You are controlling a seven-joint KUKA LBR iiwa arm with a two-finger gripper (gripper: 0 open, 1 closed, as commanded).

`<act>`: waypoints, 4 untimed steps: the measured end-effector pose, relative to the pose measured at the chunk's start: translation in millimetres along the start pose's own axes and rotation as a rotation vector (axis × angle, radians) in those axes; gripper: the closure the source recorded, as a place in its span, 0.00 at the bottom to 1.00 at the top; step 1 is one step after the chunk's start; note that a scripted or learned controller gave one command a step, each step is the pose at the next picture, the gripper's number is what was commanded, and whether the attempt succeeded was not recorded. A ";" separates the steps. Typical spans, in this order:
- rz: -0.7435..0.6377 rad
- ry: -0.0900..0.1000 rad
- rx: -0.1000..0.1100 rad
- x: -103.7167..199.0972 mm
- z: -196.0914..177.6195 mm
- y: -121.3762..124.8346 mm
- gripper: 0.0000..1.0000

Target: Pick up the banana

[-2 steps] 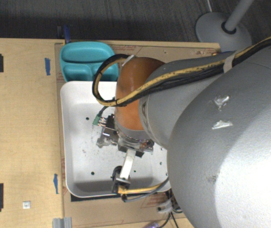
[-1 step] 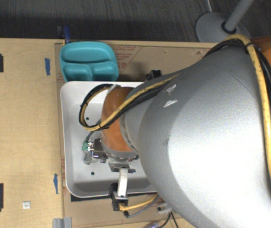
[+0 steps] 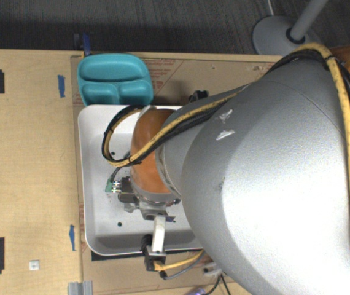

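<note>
In the camera view, the grey arm (image 3: 267,165) with its orange band (image 3: 147,149) is reaching from the right over the left white bin (image 3: 92,165), covering the claw and any banana, so neither can be told, while a teal tray (image 3: 115,78) is sitting just beyond the bin's far edge.

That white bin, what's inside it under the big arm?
The white bin shows bare floor along its left side, with the arm and its orange band hanging over the rest. The arm covers most of the bin, so whatever lies beneath, banana included, cannot be seen.
</note>
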State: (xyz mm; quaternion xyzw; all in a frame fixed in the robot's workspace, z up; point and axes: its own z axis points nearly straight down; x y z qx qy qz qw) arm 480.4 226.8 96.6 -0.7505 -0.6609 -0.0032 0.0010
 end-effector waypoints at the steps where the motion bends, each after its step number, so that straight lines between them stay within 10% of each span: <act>1: 0.415 0.002 -0.006 0.2 8.6 1.2 1.00; 2: 0.418 -0.006 -0.001 -2.9 10.7 -0.3 0.00; 3: 0.747 -0.008 0.003 -2.3 -27.6 -1.5 0.00; 4: 0.753 -0.007 0.002 4.0 -93.8 44.2 0.00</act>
